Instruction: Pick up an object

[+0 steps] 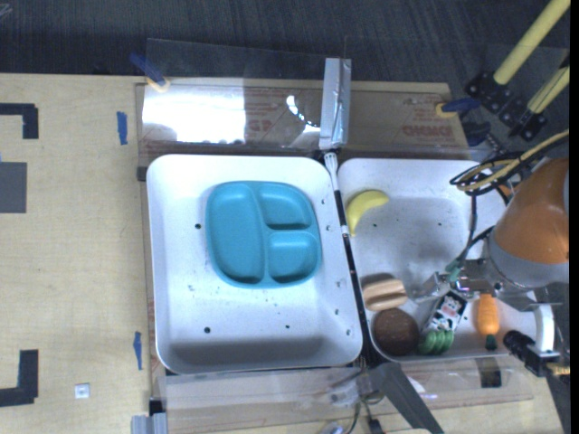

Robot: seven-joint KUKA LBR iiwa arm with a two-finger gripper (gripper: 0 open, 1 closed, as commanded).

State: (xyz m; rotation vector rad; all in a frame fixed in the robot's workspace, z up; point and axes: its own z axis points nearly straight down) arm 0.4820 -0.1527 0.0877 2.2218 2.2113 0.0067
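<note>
Camera view from above puts the likely targets in the right bin (407,174), where we count several small things bunched along its near edge. A brown round object (395,329) sits at the near left corner, with a tan bun-like piece (383,289) just beyond it, the two touching or nearly so. To their right lie a black-and-white packet (446,313) with a green object (438,341) at its near end, and an orange piece (488,316) further right. A yellow banana-like fruit (365,206) rests alone at the far left corner, well apart from the cluster.

We see the hand (450,283) hanging over the cluster, just beyond the packet and right of the bun, at the end of the grey arm (536,242) that reaches in from the right. We cannot tell whether it is open or closed, and nothing shows clearly held by it. We judge it is placed there because the crowded near edge offers the most chances.

The left bin (172,269) holds a blue divided plate (262,231), lying flat in its middle. Both bins sit side by side on the wooden counter (72,242), which keeps the picking area within easy reach.
</note>
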